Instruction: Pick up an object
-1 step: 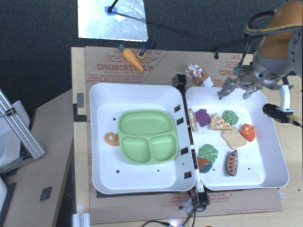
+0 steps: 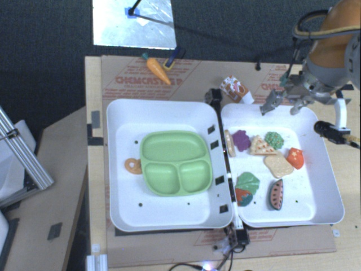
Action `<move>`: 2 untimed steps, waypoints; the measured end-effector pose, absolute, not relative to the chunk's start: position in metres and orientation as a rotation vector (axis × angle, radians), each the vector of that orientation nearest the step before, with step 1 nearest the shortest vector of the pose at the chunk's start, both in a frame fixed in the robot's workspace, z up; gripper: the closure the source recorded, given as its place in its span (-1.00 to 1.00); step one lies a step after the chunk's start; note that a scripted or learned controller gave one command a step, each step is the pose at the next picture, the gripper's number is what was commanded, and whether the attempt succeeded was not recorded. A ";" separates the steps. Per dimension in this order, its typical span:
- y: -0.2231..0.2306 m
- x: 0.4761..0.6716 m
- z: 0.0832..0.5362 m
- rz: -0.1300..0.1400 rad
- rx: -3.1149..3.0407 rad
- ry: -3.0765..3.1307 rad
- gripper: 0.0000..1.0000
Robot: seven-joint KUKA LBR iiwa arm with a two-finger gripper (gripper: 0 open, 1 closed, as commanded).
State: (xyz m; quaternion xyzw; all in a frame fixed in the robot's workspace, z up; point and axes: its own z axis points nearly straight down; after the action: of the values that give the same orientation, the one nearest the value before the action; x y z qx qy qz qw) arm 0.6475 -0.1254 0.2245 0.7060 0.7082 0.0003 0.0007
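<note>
— Where is the robot's gripper (image 2: 285,101)?

— Up over the far edge of the right white bin (image 2: 327,202). Its two fingers are spread open and nothing is between them.

— What is in that bin?

— Toy food. A purple bunch of grapes (image 2: 241,140), a green broccoli top (image 2: 274,139), a flat yellow cracker (image 2: 260,146), a tan slice of bread (image 2: 278,166), a red strawberry (image 2: 295,158) and a dark watermelon slice (image 2: 275,195).

— And the left white bin (image 2: 121,208)?

— A green plastic plate with three parts (image 2: 175,162), with a small orange pretzel ring (image 2: 133,166) just beside it.

— Anything on the bench (image 2: 62,208)?

— An orange toy carrot (image 2: 157,70), behind the bins.
</note>
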 end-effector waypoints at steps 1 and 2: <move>-0.118 0.641 0.169 -0.001 2.220 2.225 -1.00; -0.113 0.638 0.127 0.000 2.219 2.224 -1.00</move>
State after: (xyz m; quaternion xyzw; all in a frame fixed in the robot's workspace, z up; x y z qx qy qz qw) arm 0.6376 -0.1133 0.1266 0.7063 0.7079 0.0000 0.0001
